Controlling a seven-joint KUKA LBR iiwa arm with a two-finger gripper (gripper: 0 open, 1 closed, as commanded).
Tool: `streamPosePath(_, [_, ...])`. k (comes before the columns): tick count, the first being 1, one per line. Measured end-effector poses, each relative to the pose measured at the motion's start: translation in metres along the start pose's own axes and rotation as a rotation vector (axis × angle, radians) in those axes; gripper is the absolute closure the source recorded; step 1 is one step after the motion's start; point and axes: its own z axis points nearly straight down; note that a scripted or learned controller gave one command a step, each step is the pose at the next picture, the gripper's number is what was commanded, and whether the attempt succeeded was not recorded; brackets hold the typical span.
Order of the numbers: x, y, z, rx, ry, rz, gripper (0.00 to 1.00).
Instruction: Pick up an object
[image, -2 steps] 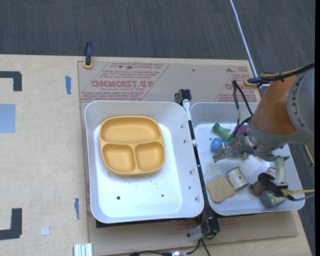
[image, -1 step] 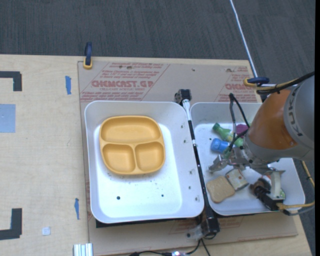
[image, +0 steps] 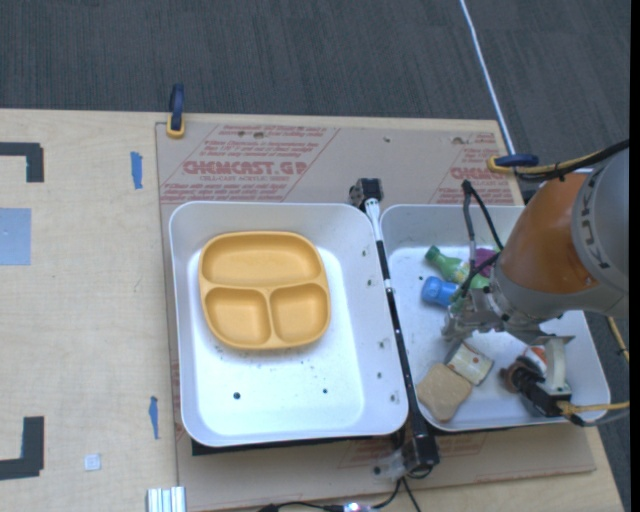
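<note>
- I see even, fairly bright overhead light across the surface, with no harsh glare.
- The left bin reads clean white; a soft, narrow shadow hugs the yellow tray on its lower edge.
- A darker shadow lies under the arm in the right bin.
- Focus is moderate: board lettering is legible, but small items look soft and slightly blocky.
- I notice little edge distortion.

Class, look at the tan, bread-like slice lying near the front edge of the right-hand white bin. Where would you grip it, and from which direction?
Probably from straight above, fingers closing across the narrower width of the tan bread-like slice. It lies flat, and the right-hand white bin has its front wall close beside it, leaving little room for a sideways approach.
</note>
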Motion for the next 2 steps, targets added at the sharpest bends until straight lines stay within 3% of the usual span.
streamPosePath(1, [0.000,0.000,0.000,0.001,0.000,0.000,0.00])
streamPosePath(2, [0.000,0.002,-0.010,-0.004,0.000,-0.001,1.00])
